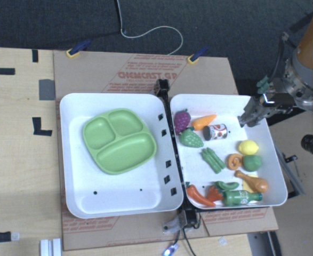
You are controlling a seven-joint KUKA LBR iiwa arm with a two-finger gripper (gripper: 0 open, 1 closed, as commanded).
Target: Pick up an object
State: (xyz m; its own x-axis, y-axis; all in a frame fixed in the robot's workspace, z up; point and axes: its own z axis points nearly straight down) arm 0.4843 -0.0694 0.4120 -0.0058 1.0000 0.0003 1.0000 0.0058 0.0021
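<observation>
camera view | gripper (250, 117) is hanging over right bin (273, 159) rim, can't tell its state, carrying nothing seen | toys are lying in bin, lemon (248, 147) nearest | pick not started: descent, grasp, lift remaining

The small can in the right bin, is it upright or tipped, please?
Tipped: the can lies on its side, its label facing up, beside the carrot.

The arm (297, 63) reaches in from the three o'clock edge, its grey links angled down toward eight o'clock. The dark pincer (250, 116) hangs at its tip, pointing toward seven o'clock, with nothing visible between its tips. An orange patch shows near the wrist.
</observation>
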